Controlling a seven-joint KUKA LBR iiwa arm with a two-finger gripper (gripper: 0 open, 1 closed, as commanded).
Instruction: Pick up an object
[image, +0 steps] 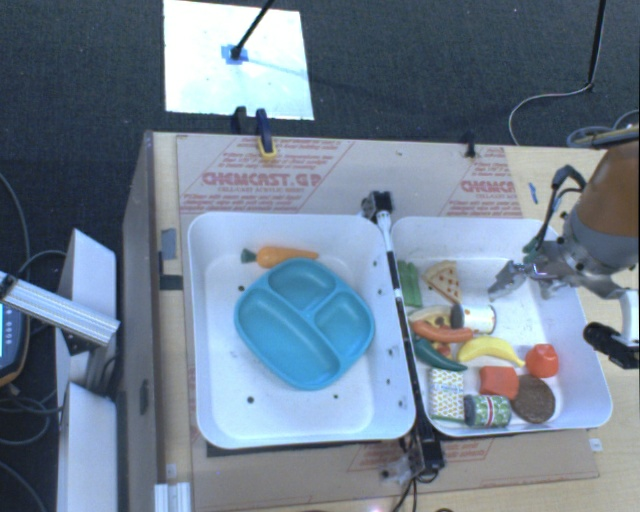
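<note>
My gripper (508, 279) hangs over the back part of the right bin (585, 330), open, with nothing between its fingers. Just below and left of it lie a white cylinder (478, 318) and a yellow banana (490, 350). A pizza slice (443, 280) sits to its left. Toward the front of this bin are an orange-red pepper (542, 360), a red block (497, 380), a brown round cookie (534, 401), a green can (487, 410) and a patterned box (447, 396). Along the left wall lie a green strip (409, 283), a red chili (440, 333) and a dark green pepper (432, 353).
The left bin (215, 300) holds a blue divided plate (303, 322) and a carrot (285, 256) behind it. A black divider rail (395, 290) runs between the bins. The arm's grey body with its orange band (610, 205) stands over the right bin's far right corner.
</note>
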